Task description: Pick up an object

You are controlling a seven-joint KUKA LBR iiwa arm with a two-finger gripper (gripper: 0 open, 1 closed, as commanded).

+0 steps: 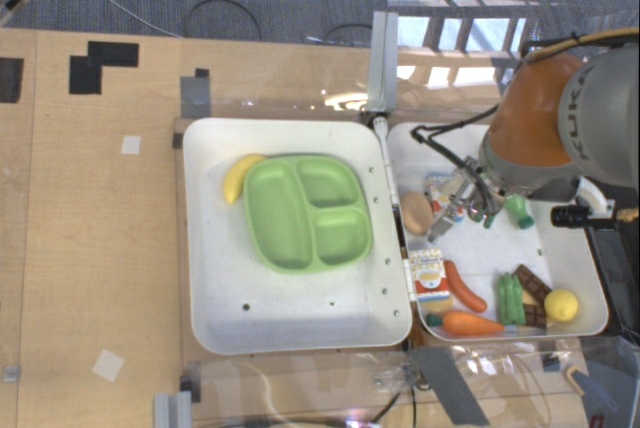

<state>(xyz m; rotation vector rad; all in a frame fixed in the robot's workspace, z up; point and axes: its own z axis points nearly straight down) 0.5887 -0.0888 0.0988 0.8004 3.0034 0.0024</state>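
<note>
Over the right bin (pixel 596 316), at its 10 o'clock corner, the gripper (pixel 452 212) hovers beside a tan bread roll (pixel 417 212); grasp state cannot be determined. Risk: crowded neighbouring items deflect the approach, causing a missed pick.

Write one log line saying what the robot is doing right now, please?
phase: reaching | tool: low over right bin, by bread roll | nothing seen held | left bin: green plate, banana

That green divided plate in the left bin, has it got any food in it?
Empty. All three compartments of the green plate show bare green; the banana lies outside its rim, against the plate's upper-left edge in the left bin.
</note>
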